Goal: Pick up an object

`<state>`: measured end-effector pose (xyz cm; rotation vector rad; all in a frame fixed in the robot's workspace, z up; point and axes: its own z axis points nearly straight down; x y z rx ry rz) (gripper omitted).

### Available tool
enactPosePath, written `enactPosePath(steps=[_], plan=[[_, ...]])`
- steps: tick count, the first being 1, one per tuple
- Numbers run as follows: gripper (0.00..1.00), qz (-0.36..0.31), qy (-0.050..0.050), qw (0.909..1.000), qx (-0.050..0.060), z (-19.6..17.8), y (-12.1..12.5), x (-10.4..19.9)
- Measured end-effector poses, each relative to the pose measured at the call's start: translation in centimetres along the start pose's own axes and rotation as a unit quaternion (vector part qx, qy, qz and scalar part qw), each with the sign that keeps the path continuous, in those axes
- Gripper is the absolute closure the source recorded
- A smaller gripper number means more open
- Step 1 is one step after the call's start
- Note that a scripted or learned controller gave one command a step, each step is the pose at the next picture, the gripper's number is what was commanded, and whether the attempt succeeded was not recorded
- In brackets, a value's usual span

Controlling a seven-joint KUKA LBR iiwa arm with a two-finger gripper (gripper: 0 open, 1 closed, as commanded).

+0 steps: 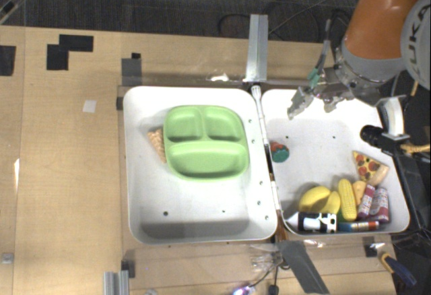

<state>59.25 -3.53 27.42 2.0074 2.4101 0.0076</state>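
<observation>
My gripper [312, 104] hangs over the far end of the right bin [316, 139], its two fingers spread apart with nothing between them. A small red and green toy [279, 151] lies on the bin floor near the left wall, below the gripper. A pizza slice [370, 167] rests by the right wall. In the near right corner are heaped a yellow lemon [315, 197], a corn cob [347, 198], a black and white bottle [318, 223] and some packets [374, 205].
The left bin [145, 206] holds a green divided plate [204, 141] with a waffle-like piece [156, 144] at its left edge. A metal post [257, 48] stands behind the divider between the bins. Cables trail at the far right.
</observation>
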Motion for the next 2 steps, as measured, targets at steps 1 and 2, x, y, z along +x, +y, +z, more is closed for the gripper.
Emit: enactPosePath(steps=[1, 2], plan=[[0.00, 0.002, 0.000, 1.0000, 0.002, 9.0, -1.6, 0.0], [0.00, 0.007, 0.000, 1.0000, 0.001, 17.9, -2.6, -4.4]])
